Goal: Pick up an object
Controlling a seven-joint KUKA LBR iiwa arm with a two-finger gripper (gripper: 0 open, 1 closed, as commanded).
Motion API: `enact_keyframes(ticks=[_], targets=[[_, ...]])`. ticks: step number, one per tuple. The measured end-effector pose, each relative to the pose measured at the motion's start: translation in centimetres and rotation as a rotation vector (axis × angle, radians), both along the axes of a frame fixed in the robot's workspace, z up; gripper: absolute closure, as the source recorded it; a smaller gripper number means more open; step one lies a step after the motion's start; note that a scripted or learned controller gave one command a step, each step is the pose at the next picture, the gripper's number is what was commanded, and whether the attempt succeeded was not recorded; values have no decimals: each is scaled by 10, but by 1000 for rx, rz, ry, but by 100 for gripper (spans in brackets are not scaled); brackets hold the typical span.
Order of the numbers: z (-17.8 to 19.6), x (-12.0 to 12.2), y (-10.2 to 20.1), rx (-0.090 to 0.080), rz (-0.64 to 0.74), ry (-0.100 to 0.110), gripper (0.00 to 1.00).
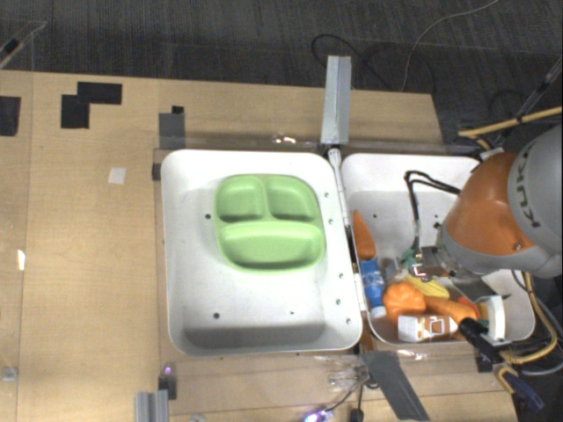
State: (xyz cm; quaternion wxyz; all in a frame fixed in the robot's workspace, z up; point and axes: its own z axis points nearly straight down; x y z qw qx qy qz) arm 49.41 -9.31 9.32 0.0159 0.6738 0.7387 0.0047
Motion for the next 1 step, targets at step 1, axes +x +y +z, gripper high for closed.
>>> enact_keyframes(ticks=[1], targets=[[9, 2, 6, 8, 9, 1, 100]])
